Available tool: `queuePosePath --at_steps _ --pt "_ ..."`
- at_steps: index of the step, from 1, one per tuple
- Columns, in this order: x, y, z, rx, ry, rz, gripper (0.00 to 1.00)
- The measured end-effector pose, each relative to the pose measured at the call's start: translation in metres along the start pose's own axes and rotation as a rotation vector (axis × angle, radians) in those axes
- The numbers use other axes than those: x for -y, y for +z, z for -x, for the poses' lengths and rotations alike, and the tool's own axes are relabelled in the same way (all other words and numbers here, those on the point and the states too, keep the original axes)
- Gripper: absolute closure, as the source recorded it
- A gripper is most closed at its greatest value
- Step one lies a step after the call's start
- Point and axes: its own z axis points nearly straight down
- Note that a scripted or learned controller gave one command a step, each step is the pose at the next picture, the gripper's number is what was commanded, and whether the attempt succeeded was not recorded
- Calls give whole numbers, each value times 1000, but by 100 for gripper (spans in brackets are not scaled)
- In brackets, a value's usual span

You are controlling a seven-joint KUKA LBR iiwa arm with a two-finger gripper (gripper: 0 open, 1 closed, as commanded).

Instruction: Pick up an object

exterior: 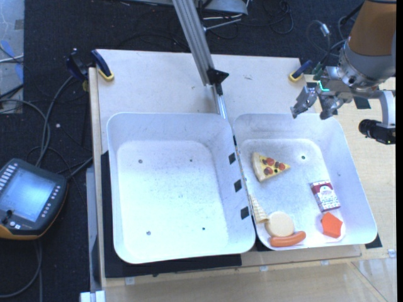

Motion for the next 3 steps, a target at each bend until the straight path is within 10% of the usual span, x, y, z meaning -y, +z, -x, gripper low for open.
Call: queuePosePath --at_steps 1,3 --pt "0 0 0 0 0 0 0" --pt "0 117 -15 -1 -1 -5 0"
